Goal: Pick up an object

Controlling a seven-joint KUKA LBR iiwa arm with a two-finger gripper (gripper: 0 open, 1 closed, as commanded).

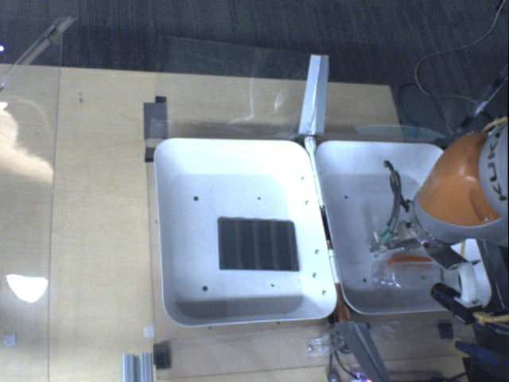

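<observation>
**Visitor:** Where was your claw at that moment?

**Me:** My claw [395, 249] was down low inside the right bin [350, 213], with my orange band [461, 185] just above and to the right of it. I had reached in from the right because that bin lay nearest my base.

**Visitor:** Was it holding anything?

**Me:** I could not tell. My own wrist and cables covered the tips, so whether they stood apart or together was hidden from that angle.

**Visitor:** What were you after, then?

**Me:** A small clutter of objects [391, 263] sat right beneath and just beside my claw: something with an orange streak, something greenish, and a clear bit below them. They were too small and blurred for me to name. I judged that I hung there because that was where the pickable things lay.

**Visitor:** And the other bin?

**Me:** The left bin [183, 213] lay well off to my claw's left, past the divider. It carried a dark ribbed rectangle [258, 244] lying flat near its middle. I took that for a poor first choice, being flat and broad. Both bins sat side by side on the table [87, 213] so I could reach either one.
</observation>
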